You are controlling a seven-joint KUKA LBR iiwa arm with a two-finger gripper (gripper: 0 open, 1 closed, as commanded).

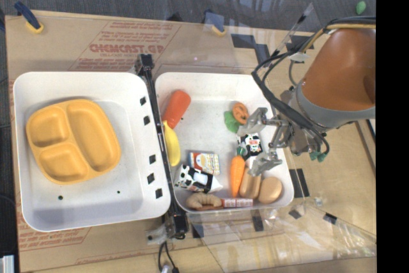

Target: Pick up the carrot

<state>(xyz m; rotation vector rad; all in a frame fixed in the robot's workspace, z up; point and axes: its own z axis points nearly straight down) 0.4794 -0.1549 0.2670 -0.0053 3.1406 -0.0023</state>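
Note:
The carrot (237, 175) lies in the right bin (204, 87), orange, pointing toward the front rim, with its green top at the far end. My gripper (261, 140) hovers just right of the carrot's top end, over the right side of the bin. Its fingers (257, 117) stand open, one toward the back and one toward the front. Nothing is gripped between them. A small black-and-white block (251, 144) sits beside the gripper, between it and the carrot's top.
The right bin also holds a red-orange pepper (176, 107), a banana (171, 144), a small carton (206, 162), a cow-patterned piece (192, 179), bread rolls (262, 188) touching the carrot, and a pretzel (240, 112). A yellow divided plate (72, 139) lies in the left bin (83, 211).

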